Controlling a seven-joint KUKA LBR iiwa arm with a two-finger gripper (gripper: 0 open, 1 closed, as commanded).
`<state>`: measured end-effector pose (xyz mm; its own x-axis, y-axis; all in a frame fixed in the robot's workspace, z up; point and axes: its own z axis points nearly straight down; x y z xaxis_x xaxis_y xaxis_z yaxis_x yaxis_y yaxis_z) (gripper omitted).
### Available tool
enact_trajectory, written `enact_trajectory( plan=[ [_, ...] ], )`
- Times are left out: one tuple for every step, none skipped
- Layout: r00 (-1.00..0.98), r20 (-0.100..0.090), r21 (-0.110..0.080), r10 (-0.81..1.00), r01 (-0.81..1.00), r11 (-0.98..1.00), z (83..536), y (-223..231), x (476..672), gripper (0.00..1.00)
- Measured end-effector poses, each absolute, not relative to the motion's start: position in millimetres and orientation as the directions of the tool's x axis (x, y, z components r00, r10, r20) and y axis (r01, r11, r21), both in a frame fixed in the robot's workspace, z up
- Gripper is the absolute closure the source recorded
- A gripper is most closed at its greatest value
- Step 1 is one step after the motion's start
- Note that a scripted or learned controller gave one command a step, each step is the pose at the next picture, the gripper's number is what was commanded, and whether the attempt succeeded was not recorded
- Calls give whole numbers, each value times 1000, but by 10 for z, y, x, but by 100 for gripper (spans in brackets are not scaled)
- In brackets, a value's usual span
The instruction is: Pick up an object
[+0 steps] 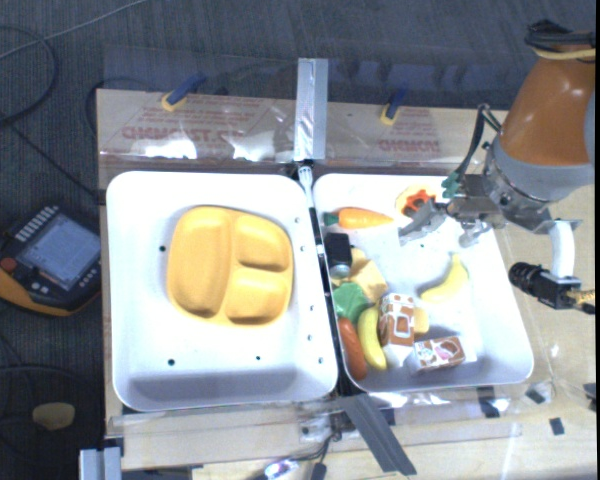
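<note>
Apparently, over the right bin (515, 353) the gripper (445, 224) hung with its jaws apart and nothing between them, while the banana (446, 282) lay just below it toward the camera, its long axis slanting, and the carrot (362, 218) lay to its left.

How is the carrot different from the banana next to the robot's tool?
The carrot is orange with a green end; the banana is pale yellow. The carrot lies straight near the bin's top-left corner; the banana curves in the bin's right half, below the tool. Both lie in the right bin.
</note>
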<state>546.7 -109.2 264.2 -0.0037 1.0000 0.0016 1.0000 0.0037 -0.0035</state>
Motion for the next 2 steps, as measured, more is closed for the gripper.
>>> enact_trajectory(
  plan=[
    [18,-1,-3,1000,1000,-18,2433,-1519,5000,0],
    [-39,1,-2,999,999,39,1056,-1248,5625,0]
  ],
)
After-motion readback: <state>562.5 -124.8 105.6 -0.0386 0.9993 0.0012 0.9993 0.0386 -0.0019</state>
